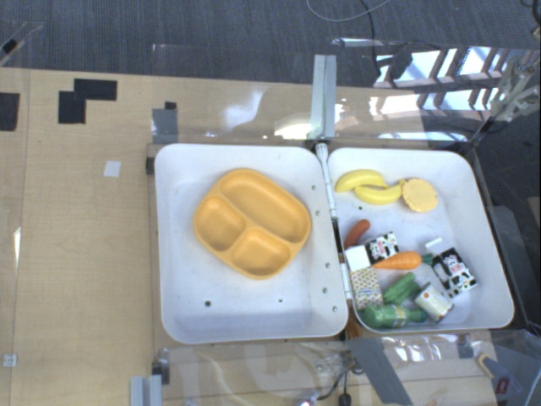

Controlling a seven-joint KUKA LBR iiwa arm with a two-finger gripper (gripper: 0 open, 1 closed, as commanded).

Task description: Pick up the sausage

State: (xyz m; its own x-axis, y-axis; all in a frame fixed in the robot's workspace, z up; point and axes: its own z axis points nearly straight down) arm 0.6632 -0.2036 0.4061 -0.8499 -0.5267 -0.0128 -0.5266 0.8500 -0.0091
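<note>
The sausage (pixel 357 231) lies in the right bin (pixel 482 218), hard against that bin's left wall, a little above the middle of the wall's length and just below the banana (pixel 369 186). It is a short reddish-brown piece, its long axis slanting from lower left to upper right, so a grasp would likely need to close across that slant, with one finger coming down in the narrow gap by the wall. Its lower end touches or nearly touches the small black-and-white carton (pixel 381 248), and the carrot (pixel 397 261) lies just below that; crowding on this side looks like the main risk. The tool cannot be made out anywhere over the bins, so I cannot tell how far it is open or whether it has hold of anything, nor which way the sausage lies from it; given that the arm comes in from the right, it would probably have to cross the whole right bin to reach the far left wall. The left bin (pixel 182 311) carries a yellow divided plate (pixel 252 222). Glare off the clear panel along the desk's far edge blurs what lies there.
</note>
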